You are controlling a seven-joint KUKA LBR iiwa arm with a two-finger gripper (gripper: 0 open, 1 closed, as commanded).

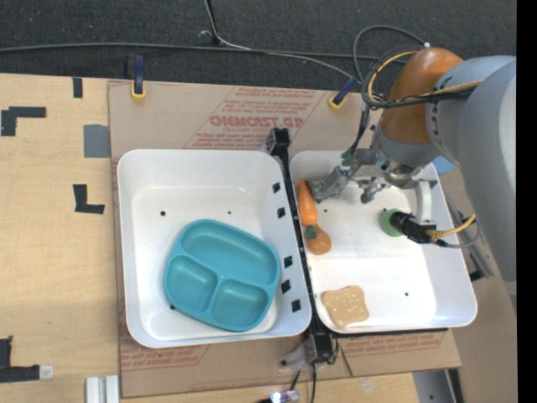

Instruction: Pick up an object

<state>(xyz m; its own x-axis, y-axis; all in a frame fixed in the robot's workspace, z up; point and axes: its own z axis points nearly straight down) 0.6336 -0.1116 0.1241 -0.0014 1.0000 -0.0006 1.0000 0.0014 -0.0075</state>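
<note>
An orange carrot (310, 217) lies along the left wall of the right bin (436, 305), its thick end toward the front. A tan slice of toast (346, 306) lies flat near that bin's front. A small round green thing (389, 222) sits at mid-right, partly hidden by the wrist hardware. My gripper (346, 190) hangs over the back of the right bin, open, with nothing between its fingers. Its left fingertip (324, 188) is just right of the carrot's thin end, and I cannot tell whether they touch.
A blue divided plate (221, 274) lies in the left bin (143, 175). A black divider strip (289, 225) runs between the two bins. The arm's grey and orange body (424, 99) reaches in over the back right corner.
</note>
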